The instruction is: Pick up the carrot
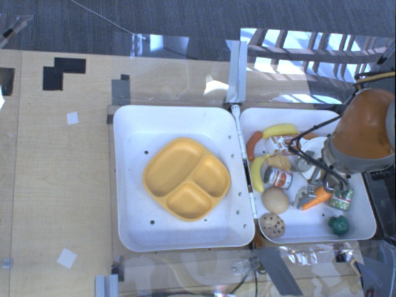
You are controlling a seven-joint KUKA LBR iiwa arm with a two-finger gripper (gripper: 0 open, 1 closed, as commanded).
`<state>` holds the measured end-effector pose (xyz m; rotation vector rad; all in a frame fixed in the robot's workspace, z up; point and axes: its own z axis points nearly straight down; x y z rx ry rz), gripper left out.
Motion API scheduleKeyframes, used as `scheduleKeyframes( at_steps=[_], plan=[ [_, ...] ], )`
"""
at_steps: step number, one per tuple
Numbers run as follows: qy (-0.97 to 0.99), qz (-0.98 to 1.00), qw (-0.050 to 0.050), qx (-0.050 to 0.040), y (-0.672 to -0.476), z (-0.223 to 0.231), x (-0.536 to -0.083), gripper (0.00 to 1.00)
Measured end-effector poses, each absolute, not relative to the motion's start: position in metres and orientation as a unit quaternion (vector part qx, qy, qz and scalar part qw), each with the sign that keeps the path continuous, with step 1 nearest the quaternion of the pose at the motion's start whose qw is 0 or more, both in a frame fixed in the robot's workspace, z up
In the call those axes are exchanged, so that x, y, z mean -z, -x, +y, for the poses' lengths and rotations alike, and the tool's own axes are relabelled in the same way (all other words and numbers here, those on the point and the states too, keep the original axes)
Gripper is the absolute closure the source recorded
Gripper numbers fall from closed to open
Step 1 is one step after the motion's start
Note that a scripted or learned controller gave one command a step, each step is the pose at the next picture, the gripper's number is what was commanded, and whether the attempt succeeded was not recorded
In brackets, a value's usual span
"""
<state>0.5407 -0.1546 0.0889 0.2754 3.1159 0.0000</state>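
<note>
Camera view looked down on the pale wooden surface (55, 184) with two shallow white bins side by side. The left white bin (133, 228) held a yellow plastic tray with three compartments (187, 178). The right white bin (365, 224) held the small orange carrot (317, 198), a short tapered piece lying at a slant near the bin's middle right. The grey arm with its orange band (365, 129) reached in from the right, and its gripper (309, 193) sat low over the carrot's left end, touching or just above it; whether the carrot lay between its tips could not be told. Around it lay two yellow bananas (279, 129), a red-orange sausage-shaped piece (252, 145), a small tin can with a red and white label (278, 178), a beige egg-shaped ball (275, 200), a brown speckled cookie (272, 225), a dark green round item (338, 225) and a small green packet (341, 198). No writing on the labels could be read.
</note>
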Motion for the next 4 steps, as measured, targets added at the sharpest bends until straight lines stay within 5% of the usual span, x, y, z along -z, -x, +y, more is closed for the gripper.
scheduleKeyframes(
  at_steps=[1, 2, 3, 4],
  plan=[
    [-0.085, 0.996, 0.009, -0.0001, -0.543, -0.153, -0.099, 1.0],
    [0.079, 0.997, 0.002, 0.0, -0.508, -0.171, -0.122, 1.0],
    [-0.004, 1.0, 0.008, 0.0015, -0.499, -0.151, -0.261, 1.0],
    [-0.004, 1.0, 0.005, 0.0005, -0.498, -0.151, -0.258, 0.0]
  ],
)
